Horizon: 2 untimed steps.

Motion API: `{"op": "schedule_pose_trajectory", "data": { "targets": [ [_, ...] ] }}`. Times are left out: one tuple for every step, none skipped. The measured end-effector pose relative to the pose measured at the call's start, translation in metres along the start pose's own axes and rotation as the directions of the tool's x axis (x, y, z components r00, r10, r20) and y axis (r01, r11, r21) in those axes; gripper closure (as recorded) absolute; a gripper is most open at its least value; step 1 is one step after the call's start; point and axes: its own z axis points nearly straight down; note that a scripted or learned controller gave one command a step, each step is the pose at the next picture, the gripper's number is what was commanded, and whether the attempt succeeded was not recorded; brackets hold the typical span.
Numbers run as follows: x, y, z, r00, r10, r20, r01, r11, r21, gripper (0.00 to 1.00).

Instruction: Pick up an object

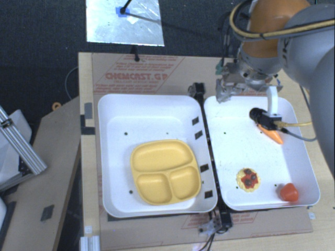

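Note:
My gripper (pixel 224 93) hangs over the back left corner of the right bin (pixel 309 163), with nothing visible in it. An orange carrot-shaped piece (pixel 272 135) lies in that bin toward the back right, to the right of the gripper. A small round yellow piece with red and dark toppings (pixel 248 179) sits near the bin's front. A red tomato-like piece (pixel 288 192) rests in the front right corner.
The left bin (pixel 112 140) holds a yellow divided plate (pixel 165 170) toward its front right. A black hinge strip (pixel 205 140) runs between the two bins. A shiny metal sheet (pixel 124 14) lies behind the bench.

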Motion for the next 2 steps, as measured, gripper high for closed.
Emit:
{"op": "schedule_pose_trajectory", "data": {
  "targets": [
    [0.064, 0.011, 0.008, 1.0, -0.001, 0.0, 0.001, 1.0, 0.001, 1.0],
    [0.11, 0.011, 0.017, 1.0, 0.001, 0.0, -0.001, 1.0, 0.002, 1.0]
  ]
}}
